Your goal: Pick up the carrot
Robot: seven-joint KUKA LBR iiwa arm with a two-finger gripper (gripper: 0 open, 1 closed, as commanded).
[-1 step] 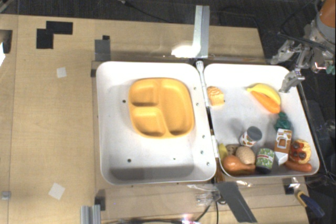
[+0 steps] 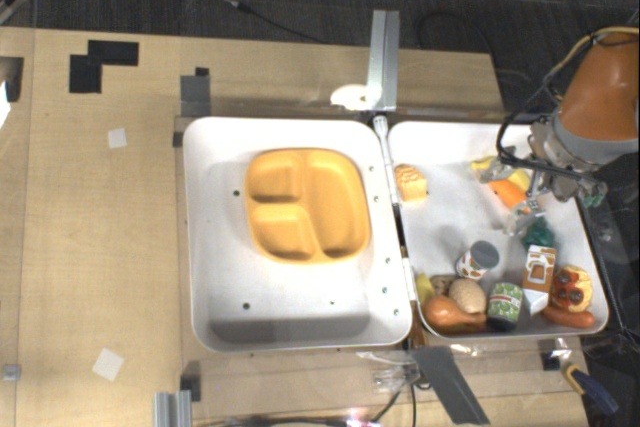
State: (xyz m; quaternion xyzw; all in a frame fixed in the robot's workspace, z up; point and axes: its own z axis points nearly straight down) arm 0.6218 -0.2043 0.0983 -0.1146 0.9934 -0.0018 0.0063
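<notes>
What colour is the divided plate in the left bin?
Yellow-orange all over; the three-compartment plastic plate shows best in the overhead camera view.

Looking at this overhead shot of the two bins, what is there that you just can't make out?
- The hand: in the camera view the arm's wrist covers it, so its fingers' state is unclear.
- The carrot: an orange piece beside the hand, partly under the arm; whether it is gripped cannot be told.
- The pile of small items in the right bin: overlapping and too small to name surely.
</notes>
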